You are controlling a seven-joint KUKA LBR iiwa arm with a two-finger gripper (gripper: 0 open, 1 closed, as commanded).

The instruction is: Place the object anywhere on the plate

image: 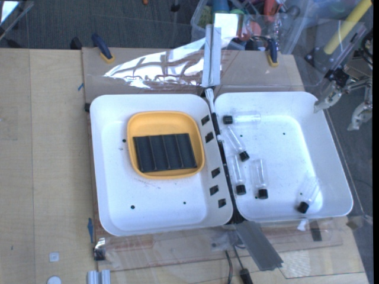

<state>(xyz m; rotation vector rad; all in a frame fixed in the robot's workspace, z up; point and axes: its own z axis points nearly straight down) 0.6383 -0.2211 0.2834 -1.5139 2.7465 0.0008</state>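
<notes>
A yellow plate sits in the left white bin, toward its far side. A dark grey ribbed rectangular object lies flat on the plate and covers most of its middle. Nothing touches it. My gripper hangs at the upper right, just outside the far right corner of the right bin, well away from the plate. It is small and cluttered against the background.
Several clear vials with black caps lie scattered in the right bin, such as one at the far side and one at the near right corner. A raised divider with black clips separates the bins. Crumpled foil lies behind the left bin.
</notes>
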